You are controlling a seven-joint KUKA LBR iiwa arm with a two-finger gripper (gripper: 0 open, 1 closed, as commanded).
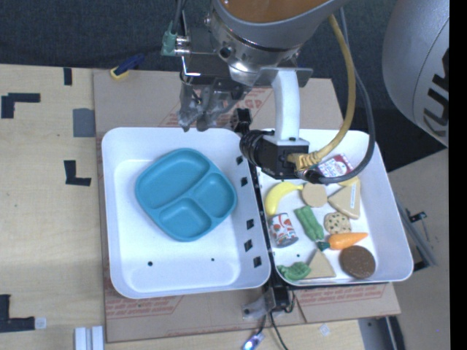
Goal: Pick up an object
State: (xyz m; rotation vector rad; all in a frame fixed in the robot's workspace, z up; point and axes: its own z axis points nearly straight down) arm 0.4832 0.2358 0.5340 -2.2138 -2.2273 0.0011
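- The task named no single object; the candidates were small toy foods heaped in the right white plastic bin (394, 261).
- A yellow plastic banana (281, 193) lay curved at the heap's upper left, just beside the divide between the bins.
- A green pea pod (310, 222) lay slantwise in the middle, and an orange carrot (346, 240) lay just right of it.
- A round brown cookie-like disc (357, 262) sat at the lower right, near the bin's front wall.
- A small white packet with red print (284, 230) lay below the banana; a green leafy piece (295, 271) rested at the lower left corner.
- Counted: one banana, one pea pod, one carrot, one brown disc, one printed packet, one leafy piece, plus several pale tan pieces too jumbled to count.
- The left white bin (120, 195) held one light-blue divided plastic plate (185, 193) with three compartments, lying flat.
- The gripper (204, 117) hung over the far edge of the left bin, above the cardboard; whether its fingers were spread or closed could not be told.
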